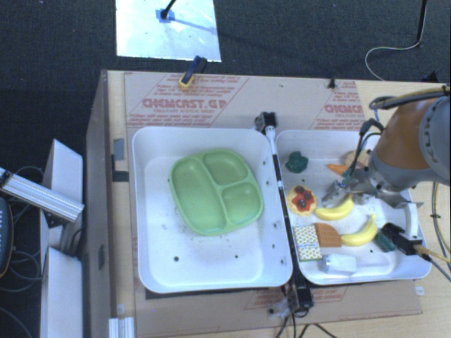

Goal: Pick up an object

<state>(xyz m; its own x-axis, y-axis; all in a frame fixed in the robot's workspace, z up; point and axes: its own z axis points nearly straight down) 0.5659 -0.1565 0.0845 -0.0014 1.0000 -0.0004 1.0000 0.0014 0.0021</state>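
Right now the arm (416,143) comes in from the right over the right bin (394,273), gripper (345,187) low just above one banana (335,210); can't tell if it's open or closed, too blurry. Nothing visibly held. 2nd banana (360,232) lies near, toward the front. Also in the right bin: dark green item (297,163) at back-left, red/black toy (303,199), checkered block (306,240) touching a brown piece (328,235), white object (340,263) at front. Left bin (162,259) has a green divided tray (215,191). Both bins sit on the bench (211,101).
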